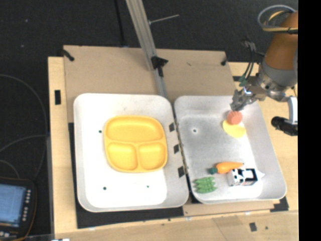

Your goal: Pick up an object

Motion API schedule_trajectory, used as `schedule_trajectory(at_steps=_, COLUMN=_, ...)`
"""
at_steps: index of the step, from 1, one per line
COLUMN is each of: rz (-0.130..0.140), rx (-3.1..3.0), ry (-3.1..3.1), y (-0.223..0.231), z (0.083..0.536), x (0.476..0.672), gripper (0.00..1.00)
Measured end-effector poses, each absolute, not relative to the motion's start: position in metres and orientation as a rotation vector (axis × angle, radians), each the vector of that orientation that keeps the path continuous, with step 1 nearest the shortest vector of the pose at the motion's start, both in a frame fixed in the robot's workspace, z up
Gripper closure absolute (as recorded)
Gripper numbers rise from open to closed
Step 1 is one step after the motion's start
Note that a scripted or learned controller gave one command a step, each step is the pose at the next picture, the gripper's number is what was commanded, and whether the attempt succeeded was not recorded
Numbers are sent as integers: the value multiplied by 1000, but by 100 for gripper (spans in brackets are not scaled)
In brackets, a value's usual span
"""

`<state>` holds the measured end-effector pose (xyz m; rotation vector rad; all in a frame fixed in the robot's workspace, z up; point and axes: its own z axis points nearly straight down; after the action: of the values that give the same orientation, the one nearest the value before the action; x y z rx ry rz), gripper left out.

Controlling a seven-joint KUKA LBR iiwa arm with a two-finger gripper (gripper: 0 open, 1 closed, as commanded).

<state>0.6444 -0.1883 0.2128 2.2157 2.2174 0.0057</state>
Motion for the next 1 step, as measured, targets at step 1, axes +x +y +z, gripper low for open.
schedule_trajectory(at_steps=1, rz=3, rx=2216, ry=2223, y=-189, z=222, x=645, gripper=100)
